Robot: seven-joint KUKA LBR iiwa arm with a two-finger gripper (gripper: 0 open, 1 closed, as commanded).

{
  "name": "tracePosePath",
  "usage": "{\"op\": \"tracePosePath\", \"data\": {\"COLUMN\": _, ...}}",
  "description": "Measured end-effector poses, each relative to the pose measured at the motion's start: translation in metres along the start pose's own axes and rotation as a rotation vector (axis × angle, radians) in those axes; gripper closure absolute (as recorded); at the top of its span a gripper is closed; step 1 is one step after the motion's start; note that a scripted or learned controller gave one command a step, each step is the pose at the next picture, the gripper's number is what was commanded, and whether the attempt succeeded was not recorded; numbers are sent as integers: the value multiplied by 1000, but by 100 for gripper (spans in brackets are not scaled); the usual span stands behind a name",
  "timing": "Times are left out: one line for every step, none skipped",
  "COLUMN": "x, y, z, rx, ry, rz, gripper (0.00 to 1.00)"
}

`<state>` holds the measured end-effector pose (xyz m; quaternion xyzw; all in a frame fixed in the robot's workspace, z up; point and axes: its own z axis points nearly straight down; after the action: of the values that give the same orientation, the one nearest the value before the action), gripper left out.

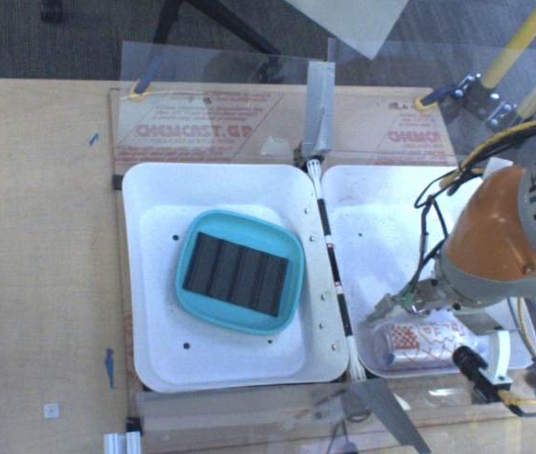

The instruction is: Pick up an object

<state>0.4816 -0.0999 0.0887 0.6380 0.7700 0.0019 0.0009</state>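
Bench [31, 253]: pale wood, bearing two shallow white bins side by side, seen from above at a slant.
Left bin [145, 206]: white, rounded corners, holding a teal dish.
Teal dish [239, 271]: rounded rectangle, lying flat near the middle of the left bin, slightly turned; dark ribbed insert of several parallel bars inside.
Right bin [371, 216]: white, upper part bare; the arm above the lower right part.
Divider [329, 263]: narrow strip between the two bins, running from top to bottom with small dots along it.
Arm [499, 230]: grey with an orange band, reaching in from the right, wrist low over the near part of the right bin; black cables looping beside it.
Gripper [409, 301]: low in the right bin, just above the pouch; opening of the claw cannot be told, nothing visibly held.
Pouch [419, 340]: clear packet with red and white print, lying flat at the near edge of the right bin, just below the gripper; touching or apart cannot be told.
Clear panels [201, 126]: transparent sheets with red lettering standing behind both bins.
Chair base [192, 3]: black, on the grey floor beyond the bench.
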Motion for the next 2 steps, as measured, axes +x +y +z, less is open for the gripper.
{"op": "tracePosePath", "data": {"x": -2, "y": 2, "z": -10, "rx": -6, "ry": -3, "rz": 3, "gripper": 100}}
{"op": "tracePosePath", "data": {"x": -2, "y": 2, "z": -10, "rx": -6, "ry": -3, "rz": 3, "gripper": 0}}
